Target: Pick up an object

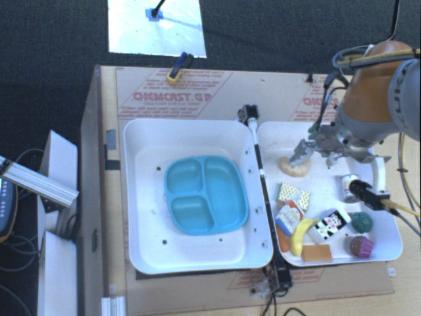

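dark carpet floor (52,38) with a pale square sheet (158,35).

One fixed camera looks down at a slant from above the cardboard-topped bench (197,91), far enough to take in both shallow white plastic bins (141,176) and surrounding dark floor (52,45).

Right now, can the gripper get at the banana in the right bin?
Probably yes. The gripper hangs over the pale pastry at the far end of the right bin, and the banana lies uncovered near the front, though a carrot and an orange block crowd it.
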`<state>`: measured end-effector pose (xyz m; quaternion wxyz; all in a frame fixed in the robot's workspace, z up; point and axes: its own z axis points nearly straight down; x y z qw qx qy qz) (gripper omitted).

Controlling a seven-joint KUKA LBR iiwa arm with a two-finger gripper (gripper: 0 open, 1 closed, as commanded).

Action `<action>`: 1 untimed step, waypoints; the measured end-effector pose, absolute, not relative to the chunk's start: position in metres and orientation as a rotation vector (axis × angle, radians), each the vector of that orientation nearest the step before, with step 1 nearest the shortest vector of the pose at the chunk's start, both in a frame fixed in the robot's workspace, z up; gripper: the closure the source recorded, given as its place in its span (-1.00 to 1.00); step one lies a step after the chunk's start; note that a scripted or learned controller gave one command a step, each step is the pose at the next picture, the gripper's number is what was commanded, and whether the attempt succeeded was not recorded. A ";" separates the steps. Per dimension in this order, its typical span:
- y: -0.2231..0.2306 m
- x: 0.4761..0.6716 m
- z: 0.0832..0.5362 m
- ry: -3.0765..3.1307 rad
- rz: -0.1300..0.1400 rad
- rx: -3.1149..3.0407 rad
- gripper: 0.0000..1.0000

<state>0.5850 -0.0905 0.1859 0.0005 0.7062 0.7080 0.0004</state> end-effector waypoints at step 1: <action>-0.088 0.621 0.090 2.218 0.012 2.208 -1.00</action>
